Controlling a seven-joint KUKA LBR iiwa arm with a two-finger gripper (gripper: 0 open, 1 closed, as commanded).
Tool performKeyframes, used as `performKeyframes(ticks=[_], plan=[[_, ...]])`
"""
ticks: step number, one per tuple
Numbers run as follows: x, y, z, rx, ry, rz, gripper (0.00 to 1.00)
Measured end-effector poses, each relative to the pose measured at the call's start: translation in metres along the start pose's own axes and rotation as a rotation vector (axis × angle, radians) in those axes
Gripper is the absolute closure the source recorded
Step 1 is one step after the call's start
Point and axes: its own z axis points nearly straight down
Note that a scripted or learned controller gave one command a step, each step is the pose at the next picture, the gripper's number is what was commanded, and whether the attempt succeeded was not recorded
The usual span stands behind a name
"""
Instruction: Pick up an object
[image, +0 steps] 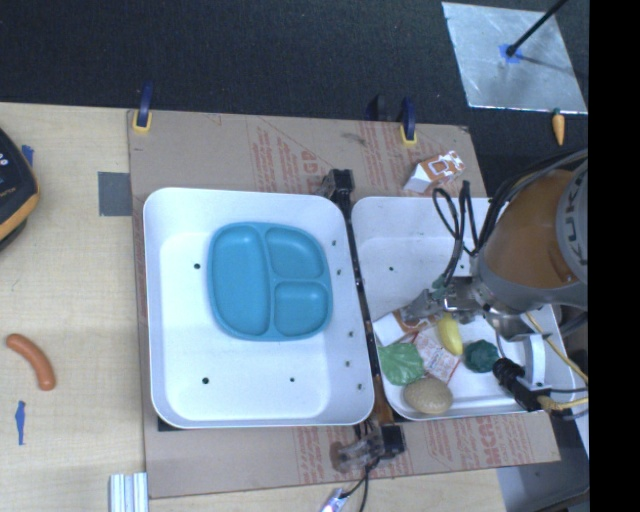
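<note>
Two white bins sit side by side: the left bin (170, 300) holds a blue divided plate (268, 279); the right bin (400, 245) has the gripper (440, 303) low above a yellow object (450, 335), its grip hidden, beside a green toy (402, 362) and tan stone (429, 396).

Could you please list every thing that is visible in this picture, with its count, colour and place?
left bin: 1, white, middle of the bench
divided plate: 1, light blue, in the left bin
right bin: 1, white, beside the left bin
leaf-like item: 1, green, right bin, near corner
round lump: 1, tan, right bin, near edge
oblong item: 1, yellow, right bin, below the claw
small lump: 1, dark green, right bin
packet: 1, orange and white, behind the right bin
sausage: 1, orange, bench, far left
arm: 1, grey with orange band, over the right bin
claw: 1, dark, above the items
</note>
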Motion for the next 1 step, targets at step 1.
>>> performKeyframes(ticks=[1], plan=[[-0.0012,0.0027,-0.0126,-0.006,-0.002,-0.004,1.00]])
